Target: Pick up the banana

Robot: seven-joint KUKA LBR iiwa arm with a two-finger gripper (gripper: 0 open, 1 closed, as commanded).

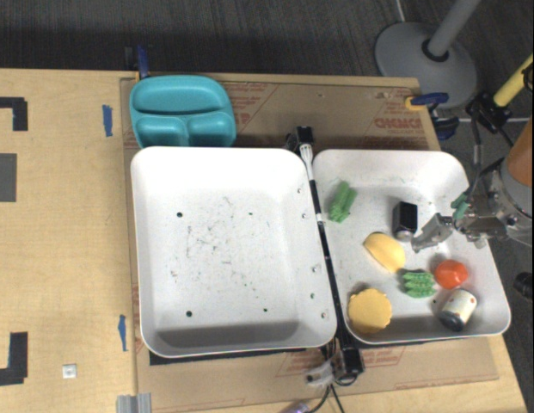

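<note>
Two white bins are sitting side by side on the counter (60,256), and the left bin (224,248) is showing just scuffed white floor. The right bin (383,166) is carrying seven things: one yellow banana (384,251) near its middle, two green pieces (340,202) and (416,282), one black block (406,217), one red-orange ball (451,273), one round yellow piece (370,309) and one grey cylinder (456,308). The tool (434,231) is hanging just right of the banana, beside the black block; whether it's spread or pressed together I cannot tell. One teal tray (182,110) is resting behind the left bin.
</note>
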